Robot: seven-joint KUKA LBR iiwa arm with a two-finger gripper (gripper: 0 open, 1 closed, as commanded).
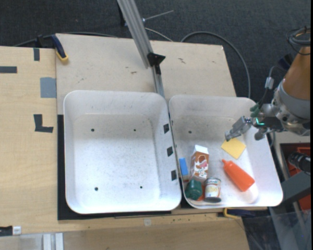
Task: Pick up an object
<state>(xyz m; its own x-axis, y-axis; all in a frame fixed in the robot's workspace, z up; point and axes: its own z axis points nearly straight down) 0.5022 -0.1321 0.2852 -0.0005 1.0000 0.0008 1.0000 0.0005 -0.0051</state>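
Note:
The right bin (208, 108) holds several objects along its near side. A yellow block (233, 148) lies just below my gripper (247, 133), which hovers over the bin's right part with its fingers spread open and nothing between them. An orange bottle (239, 175) lies slanted near the right wall. A small red-and-white carton (200, 162) stands in the middle, with a blue item (183, 166) to its left. A dark green object (194, 189) and a small can (213, 188) sit at the front edge.
The left bin (115, 150) adjoins the right one, with black clips (169, 151) on the shared wall. A metal pole (138, 27) slants across the back. The arm's orange band (300, 77) is at the far right.

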